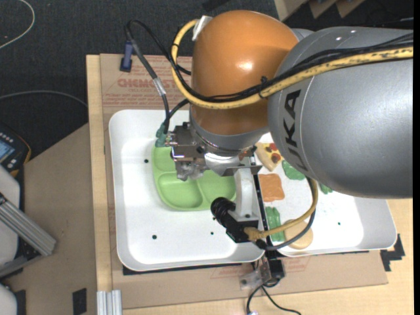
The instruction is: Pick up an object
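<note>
- Arm (341,110) comes in from the right, grey link across the top right, orange band (239,64) bulking over the middle of the view.
- Hand (197,166) sits below the orange band, low over the left bin (131,195), right above the green item.
- Hand state: cannot tell. The wrist body blocks the tips from this angle.
- Green compartment tray (174,192), light green plastic, lies in the left bin toward its right half. Its upper part is hidden under the hand; two shallow compartments show at the lower end.
- Cannot tell whether the hand touches the tray or hangs just above it.
- Right bin (367,231) is mostly covered by the arm. Visible along its left side: a small pale piece with red dots (268,153), an orange flat block (272,188) just below it, a green piece (273,216) below that, and a tan rounded piece (298,239) at the lower edge.
- Another green object (294,170) shows just right of the orange block, partly under the arm.
- Yellow and black cables (197,94) loop around the orange band; a black connector (226,215) hangs over the divide between the bins.
- Both bins rest on a brown cardboard sheet (105,110) with red print, on the surface.
</note>
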Motion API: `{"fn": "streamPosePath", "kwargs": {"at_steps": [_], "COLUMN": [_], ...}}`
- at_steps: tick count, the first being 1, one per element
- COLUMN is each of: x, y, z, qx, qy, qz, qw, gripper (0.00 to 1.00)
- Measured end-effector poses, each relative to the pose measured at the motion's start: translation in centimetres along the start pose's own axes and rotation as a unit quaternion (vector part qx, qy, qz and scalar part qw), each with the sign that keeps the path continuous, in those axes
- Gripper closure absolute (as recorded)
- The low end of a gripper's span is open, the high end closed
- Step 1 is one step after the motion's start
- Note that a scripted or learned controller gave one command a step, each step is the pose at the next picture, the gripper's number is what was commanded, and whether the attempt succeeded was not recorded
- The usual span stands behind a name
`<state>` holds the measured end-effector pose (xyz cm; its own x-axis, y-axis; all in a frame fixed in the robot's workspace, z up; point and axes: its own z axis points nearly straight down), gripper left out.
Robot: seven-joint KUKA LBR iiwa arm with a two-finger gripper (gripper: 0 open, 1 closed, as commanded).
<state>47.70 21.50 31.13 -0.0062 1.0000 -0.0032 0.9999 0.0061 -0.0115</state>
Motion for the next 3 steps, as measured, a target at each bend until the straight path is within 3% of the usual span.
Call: {"fn": "streamPosePath", "kwargs": {"at_steps": [1, 2, 3], "x": [0.9, 0.9, -5.9], "y": [3.4, 0.0, 0.0], "z": [-10.5, -17.8, -13.1], "qx": [-0.012, -0.011, -0.003], "qy": [0.004, 0.005, 0.000], "qz": [0.002, 0.001, 0.007], "qw": [0.9999, 0.9999, 1.0000], "gripper": [1.00, 1.00, 1.00]}}
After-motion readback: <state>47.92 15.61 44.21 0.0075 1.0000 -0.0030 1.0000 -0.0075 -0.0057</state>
